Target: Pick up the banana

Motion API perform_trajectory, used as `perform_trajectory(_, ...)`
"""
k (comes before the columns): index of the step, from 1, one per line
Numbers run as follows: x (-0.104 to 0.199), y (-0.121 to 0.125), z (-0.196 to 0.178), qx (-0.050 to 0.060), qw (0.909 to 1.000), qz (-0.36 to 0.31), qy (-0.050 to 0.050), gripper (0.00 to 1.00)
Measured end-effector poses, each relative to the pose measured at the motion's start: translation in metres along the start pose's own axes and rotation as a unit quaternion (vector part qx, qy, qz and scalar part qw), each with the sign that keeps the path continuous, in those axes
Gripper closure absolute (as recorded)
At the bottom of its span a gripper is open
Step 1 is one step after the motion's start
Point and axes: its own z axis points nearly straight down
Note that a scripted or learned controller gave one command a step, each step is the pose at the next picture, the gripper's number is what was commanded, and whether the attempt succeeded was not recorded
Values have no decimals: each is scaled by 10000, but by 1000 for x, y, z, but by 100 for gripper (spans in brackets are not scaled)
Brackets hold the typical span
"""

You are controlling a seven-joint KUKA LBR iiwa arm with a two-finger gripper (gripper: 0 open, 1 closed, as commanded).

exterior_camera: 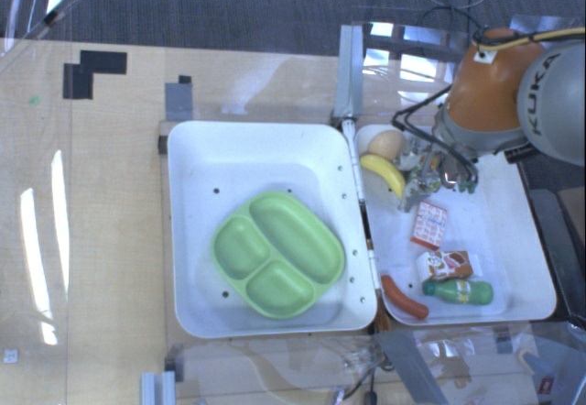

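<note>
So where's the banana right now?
The banana lies in the right bin, near its upper left corner. A pale round thing sits just above it, and the gripper is close on its right.

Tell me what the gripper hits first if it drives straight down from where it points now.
Probably the white floor of the right bin, just right of the banana. The gripper seems to point down beside it, though depth is unclear.

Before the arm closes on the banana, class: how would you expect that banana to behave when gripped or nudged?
The banana looks curved and smooth, so it may pivot or slip sideways when pinched. It looks solid, so probably stiff rather than floppy. It lies close to the bin wall and a pale round fruit, so a nudge would likely jam it there.
</note>
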Motion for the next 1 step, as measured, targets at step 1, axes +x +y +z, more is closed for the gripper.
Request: perform_trajectory(1,-8,40,-112,5,9965,839,21,100)
